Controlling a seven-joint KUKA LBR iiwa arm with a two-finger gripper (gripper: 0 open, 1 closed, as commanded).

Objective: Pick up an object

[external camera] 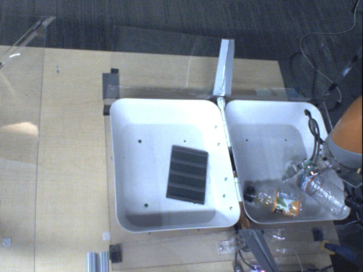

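As we look down on the bench (57, 152), the two white bins sit side by side, and the action is all on the right. The arm (347, 132) reaches in from the right edge, its orange band showing just above the wrist, and the gripper (306, 171) is down low inside the right bin (266, 123), towards its near right corner. We cannot tell whether the gripper is wide or narrow: it is a tangle of glinting metal and clear plastic, and the view is simply too muddled there.

Just beside it, on the near side of that bin, lies a clear bottle (275, 200) on its side, black cap pointing left, an orange and yellow label round its middle. To the right of it we see more clear, crumpled plastic (330, 196), perhaps a second bottle, touching or nearly touching the gripper; we cannot say which. Nothing is plainly held, as far as we can make out.

Over in the left bin (122, 152), a dark ribbed block (188, 174) lies flat near the middle, slightly tilted, well apart from the arm.

A thin black cable (312, 123) curls down over the far right part of the right bin. At the far side, between the two bins, a grey metal post (225, 67) stands out from their meeting corner.
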